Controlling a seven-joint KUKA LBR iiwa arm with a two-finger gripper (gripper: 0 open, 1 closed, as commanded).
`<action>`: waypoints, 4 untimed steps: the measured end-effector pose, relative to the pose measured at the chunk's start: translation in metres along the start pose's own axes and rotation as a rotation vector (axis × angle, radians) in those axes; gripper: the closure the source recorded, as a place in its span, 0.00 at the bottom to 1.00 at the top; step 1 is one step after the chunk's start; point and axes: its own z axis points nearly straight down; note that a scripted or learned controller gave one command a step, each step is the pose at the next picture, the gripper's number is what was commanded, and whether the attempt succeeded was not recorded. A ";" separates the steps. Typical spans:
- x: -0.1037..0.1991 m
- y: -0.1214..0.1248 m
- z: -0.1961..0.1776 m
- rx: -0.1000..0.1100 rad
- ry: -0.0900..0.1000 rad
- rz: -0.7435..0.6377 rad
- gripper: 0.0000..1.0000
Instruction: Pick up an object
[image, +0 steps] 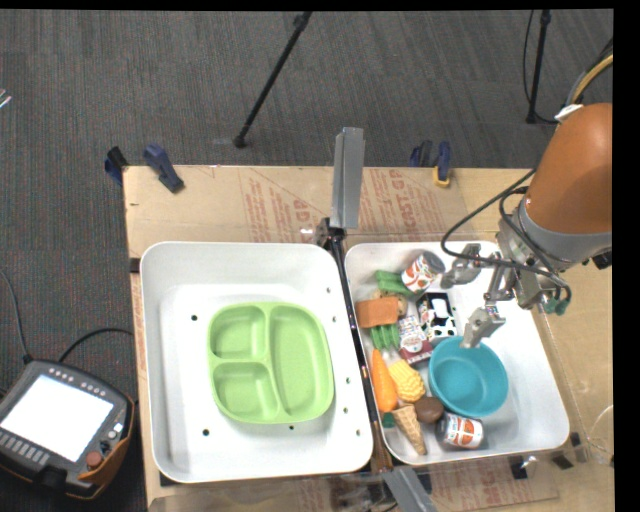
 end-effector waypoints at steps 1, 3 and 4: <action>0.001 0.009 0.132 -0.002 0.016 0.134 0.00; -0.053 0.023 0.146 0.007 -0.010 0.165 0.00; 0.036 -0.069 0.150 0.002 -0.002 0.309 0.00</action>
